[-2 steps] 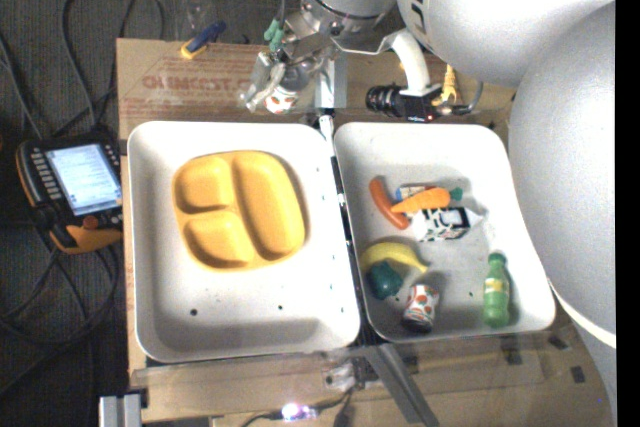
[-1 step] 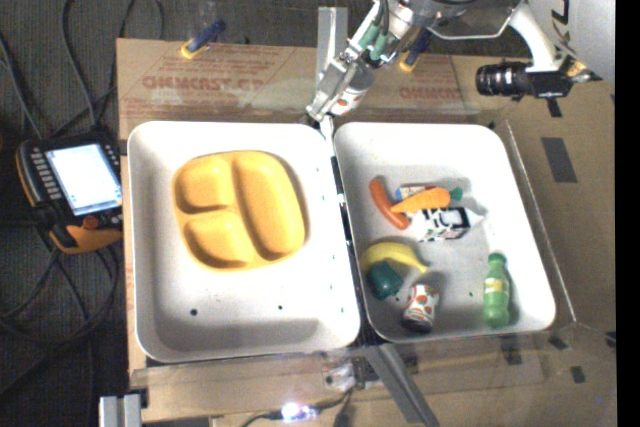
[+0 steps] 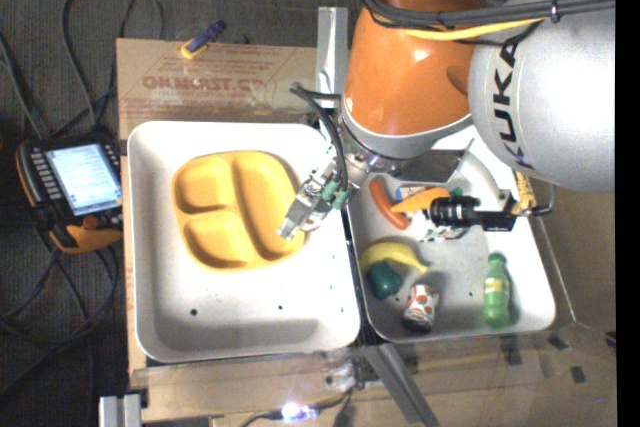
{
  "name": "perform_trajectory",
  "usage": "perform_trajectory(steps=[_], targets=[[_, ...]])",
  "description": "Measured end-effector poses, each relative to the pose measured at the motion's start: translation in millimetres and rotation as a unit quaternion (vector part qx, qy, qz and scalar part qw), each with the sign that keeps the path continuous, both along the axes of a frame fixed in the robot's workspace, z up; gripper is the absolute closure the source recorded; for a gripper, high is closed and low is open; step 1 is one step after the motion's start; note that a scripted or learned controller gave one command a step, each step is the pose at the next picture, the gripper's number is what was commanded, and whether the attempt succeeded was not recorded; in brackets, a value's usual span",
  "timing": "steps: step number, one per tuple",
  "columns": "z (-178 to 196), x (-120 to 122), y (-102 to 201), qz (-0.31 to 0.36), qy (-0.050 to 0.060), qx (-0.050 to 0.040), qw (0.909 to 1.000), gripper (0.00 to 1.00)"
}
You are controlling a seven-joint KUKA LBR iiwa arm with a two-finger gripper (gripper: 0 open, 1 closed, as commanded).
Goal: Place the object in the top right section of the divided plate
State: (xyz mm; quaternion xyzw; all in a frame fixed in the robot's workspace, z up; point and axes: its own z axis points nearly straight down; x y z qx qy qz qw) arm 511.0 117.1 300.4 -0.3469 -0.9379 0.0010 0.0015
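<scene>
Far L, off the bench: a handheld control pendant (image 3: 72,183) w/ lit screen, on the floor. Next, the left bin (image 3: 150,315), white, w/ the divided plate (image 3: 235,207) in it — yellow, 3 sections, lying a bit tilted toward upper L of the bin. Gripper (image 3: 305,207) sits at the plate's R edge, over its R-hand section, fingers pointing down-L; can't tell if the jaws are apart or together, & nothing visible between them. Above it the arm (image 3: 470,55), big orange band + grey body, covers the top of the right bin (image 3: 545,300). In that bin, well apart from the plate: orange carrot-like piece (image 3: 385,203), yellow banana (image 3: 395,257) touching a dark teal cup (image 3: 385,282), small red/white can (image 3: 422,305), green bottle (image 3: 495,290). Which of these is the task's object: can't tell.
</scene>
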Motion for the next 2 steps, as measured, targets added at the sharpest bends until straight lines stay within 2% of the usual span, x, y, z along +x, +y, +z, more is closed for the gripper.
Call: perform_trajectory(steps=[1, 2], targets=[[-198.2, -20.9, 21.1, -0.070, -0.009, 0.0039, 0.9975, 1.00], [-206.6, 62.0, -0.3, -0.195, -0.012, 0.0051, 0.9807, 1.00]])
